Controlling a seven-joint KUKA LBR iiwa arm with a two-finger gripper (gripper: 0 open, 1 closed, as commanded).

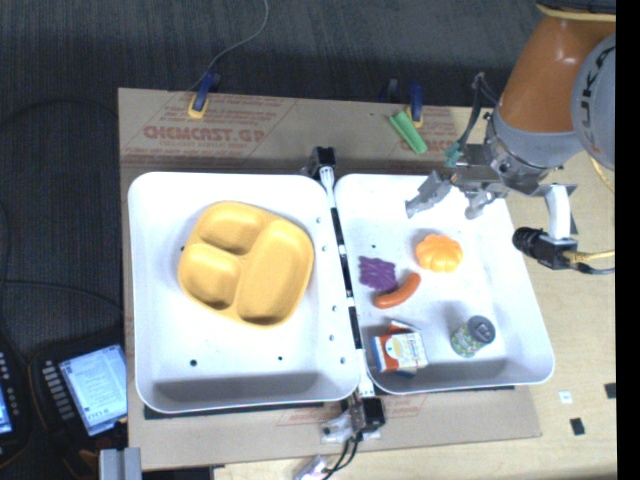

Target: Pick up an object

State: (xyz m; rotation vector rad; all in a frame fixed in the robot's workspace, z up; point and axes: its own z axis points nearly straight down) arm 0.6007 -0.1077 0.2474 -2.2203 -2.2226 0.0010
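Camera view: my fingers (452, 196) apart, empty, above right bin (520, 298)
Pumpkin (439, 252): at 6 o'clock from my fingers

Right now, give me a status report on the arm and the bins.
Gripper open, above right bin, holding nothing. Small orange pumpkin just below it, untouched. Purple grapes and hot dog lie close by.

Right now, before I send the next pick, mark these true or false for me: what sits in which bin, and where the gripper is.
1. The yellow tray lies in the left bin. True.
2. The gripper hangs over the right bin. True.
3. The gripper holds the orange pumpkin. False: the pumpkin lies on the bin floor, apart from the gripper.
4. The small can lies in the left bin. False: it is in the right bin.
5. The purple grapes touch the sausage. True.
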